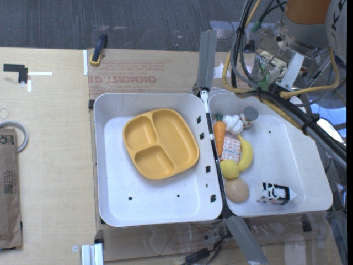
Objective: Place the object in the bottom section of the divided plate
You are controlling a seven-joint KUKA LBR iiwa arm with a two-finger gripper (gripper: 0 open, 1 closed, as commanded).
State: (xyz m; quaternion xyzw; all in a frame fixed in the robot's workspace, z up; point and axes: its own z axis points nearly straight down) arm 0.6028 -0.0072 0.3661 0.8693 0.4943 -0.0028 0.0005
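Gripper hung high over the far edge of the right bin, its state impossible to tell among cables. Nothing was picked yet — the step in hand looked like choosing an object. Candidates lay crowded along the divider: carrot, banana, lemon, a tan ball. The yellow divided plate sat in the left bin, bare, with open floor around it. Next came a descent near that wall — tight room.
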